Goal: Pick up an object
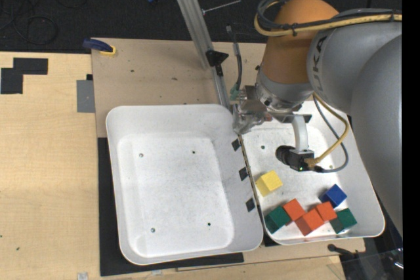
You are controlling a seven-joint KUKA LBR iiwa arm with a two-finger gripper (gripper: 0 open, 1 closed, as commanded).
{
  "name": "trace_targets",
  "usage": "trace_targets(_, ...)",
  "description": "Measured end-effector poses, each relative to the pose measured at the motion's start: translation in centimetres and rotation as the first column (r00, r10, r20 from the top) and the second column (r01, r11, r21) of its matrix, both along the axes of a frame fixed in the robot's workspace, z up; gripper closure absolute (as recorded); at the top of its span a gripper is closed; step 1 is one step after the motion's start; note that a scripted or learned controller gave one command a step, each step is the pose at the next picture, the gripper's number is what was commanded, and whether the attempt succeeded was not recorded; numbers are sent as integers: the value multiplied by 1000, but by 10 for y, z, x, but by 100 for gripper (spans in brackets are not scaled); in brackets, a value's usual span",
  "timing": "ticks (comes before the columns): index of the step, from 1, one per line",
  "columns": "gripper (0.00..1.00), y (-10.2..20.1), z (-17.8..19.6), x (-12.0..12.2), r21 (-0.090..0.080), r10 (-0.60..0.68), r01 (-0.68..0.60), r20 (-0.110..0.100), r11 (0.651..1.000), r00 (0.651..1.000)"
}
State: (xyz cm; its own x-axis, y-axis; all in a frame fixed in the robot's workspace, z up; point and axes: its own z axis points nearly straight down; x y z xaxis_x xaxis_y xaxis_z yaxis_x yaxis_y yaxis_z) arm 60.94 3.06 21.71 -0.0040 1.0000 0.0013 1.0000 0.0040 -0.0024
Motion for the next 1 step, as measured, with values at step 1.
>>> trace_targets(1, 100, 54, 15, 19, 1, 1, -1, 2, 1000, 1000)
